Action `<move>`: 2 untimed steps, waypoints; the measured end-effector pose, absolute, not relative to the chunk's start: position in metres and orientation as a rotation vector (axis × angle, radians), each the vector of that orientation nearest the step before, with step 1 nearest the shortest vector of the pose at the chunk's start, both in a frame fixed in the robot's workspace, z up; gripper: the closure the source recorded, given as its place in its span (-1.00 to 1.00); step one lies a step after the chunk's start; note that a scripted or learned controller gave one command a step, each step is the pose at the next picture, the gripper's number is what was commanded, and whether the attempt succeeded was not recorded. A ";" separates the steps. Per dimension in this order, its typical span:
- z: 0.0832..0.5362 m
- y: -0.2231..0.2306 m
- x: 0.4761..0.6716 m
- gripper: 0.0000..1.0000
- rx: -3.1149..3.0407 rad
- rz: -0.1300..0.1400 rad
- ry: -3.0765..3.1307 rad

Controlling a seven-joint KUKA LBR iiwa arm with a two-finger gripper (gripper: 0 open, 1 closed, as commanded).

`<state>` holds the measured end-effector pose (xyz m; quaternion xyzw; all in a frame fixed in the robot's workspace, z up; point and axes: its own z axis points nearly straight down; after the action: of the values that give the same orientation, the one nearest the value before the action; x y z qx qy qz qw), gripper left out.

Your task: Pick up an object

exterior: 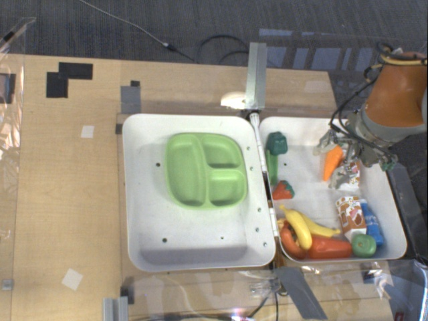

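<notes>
here, the gripper (340,160) hangs over the right bin (396,199), its fingers closed on a toy carrot (332,163) held near the bin's upper right. below lie a banana (302,225), a red pepper (321,247), a strawberry (283,190), a green apple (364,245) and a small carton (349,214). the left bin (147,199) holds a green divided plate (204,170).
</notes>
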<state>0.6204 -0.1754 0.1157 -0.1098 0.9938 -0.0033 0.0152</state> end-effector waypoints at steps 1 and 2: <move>0.088 -0.205 0.617 -1.00 -0.324 -0.003 3.113; 0.089 -0.168 0.589 -1.00 -0.247 -0.003 3.119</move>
<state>0.5890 -0.1682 0.0892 -0.0788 0.9969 -0.0009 0.0063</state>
